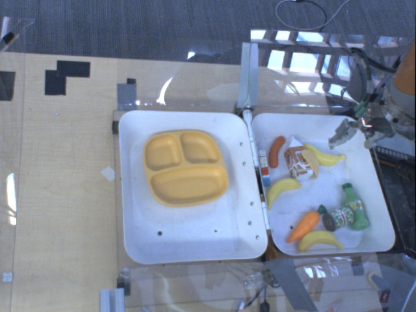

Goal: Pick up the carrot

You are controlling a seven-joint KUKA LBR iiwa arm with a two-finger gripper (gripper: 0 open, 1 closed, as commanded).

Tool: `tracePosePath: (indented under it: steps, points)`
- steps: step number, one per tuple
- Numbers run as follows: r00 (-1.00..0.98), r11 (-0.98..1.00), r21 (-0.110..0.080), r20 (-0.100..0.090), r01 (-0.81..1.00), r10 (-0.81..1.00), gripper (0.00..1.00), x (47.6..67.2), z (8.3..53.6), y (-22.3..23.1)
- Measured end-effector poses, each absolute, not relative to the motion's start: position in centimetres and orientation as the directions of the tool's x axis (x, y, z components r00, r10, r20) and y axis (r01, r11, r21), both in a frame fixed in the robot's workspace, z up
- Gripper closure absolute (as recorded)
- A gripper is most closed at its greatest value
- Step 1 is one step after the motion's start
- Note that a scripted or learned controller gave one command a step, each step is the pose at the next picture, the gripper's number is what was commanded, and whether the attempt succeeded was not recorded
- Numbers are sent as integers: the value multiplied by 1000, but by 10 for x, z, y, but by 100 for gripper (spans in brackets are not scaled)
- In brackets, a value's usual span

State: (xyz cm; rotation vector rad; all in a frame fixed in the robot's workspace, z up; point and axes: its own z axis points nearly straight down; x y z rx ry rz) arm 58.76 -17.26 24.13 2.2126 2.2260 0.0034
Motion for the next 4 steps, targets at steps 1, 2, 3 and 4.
tracePosePath:
  steps: [1, 2, 3, 4]
  points:
    - [-12, 12, 9, -2, 1000, 1000, 100, 590, 253, -172]
    - [-12, 12, 10, -2, 1000, 1000, 0, 590, 253, -172]
    - [-41, 41, 1, 0, 999, 999, 0, 487, 117, -160]
    - [-213, 214, 24, -13, 977, 977, 0, 494, 92, -107]
